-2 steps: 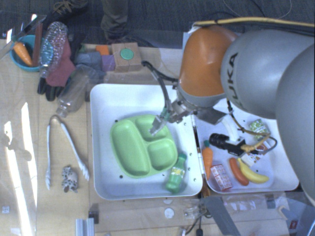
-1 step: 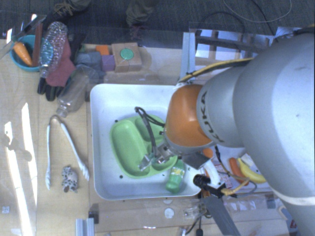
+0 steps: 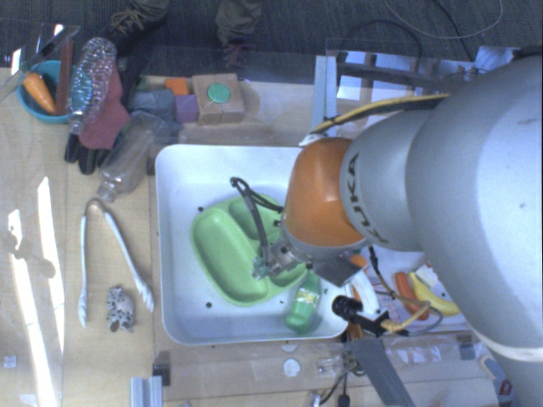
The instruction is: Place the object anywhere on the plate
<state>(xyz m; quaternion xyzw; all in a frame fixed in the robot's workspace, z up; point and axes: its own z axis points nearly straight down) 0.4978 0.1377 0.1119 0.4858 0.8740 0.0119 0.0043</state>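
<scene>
Blocking most of the right half, the grey arm [image 3: 458, 168] with its orange band [image 3: 318, 197] hides nearly all of the right bin; a yellow item [image 3: 433, 297] and an orange item [image 3: 405, 285] peek out below the arm, shapes unclear. Gripper [image 3: 265, 265] sits low over the left bin [image 3: 174, 227], seen from behind the wrist, so can't tell how far the jaws are open or whether anything is between them. Black cable [image 3: 246, 197] loops from the wrist across the plate.

Green plate [image 3: 225, 253] lies in the left bin, centre to right, right part covered by the wrist. Green bottle [image 3: 303, 306] lies just beside the plate's lower right edge, near the bin's front wall, partly under the arm. Whether it touches the plate is unclear. It sits just right of and below the gripper, apart from the tip.

Open room: left strip of the bin floor and the upper left corner are bare. Outside the bin on the left bench: white tongs [image 3: 119, 253], a small spotted toy [image 3: 120, 308], a clear bottle [image 3: 127, 159], all well apart from the gripper.
</scene>
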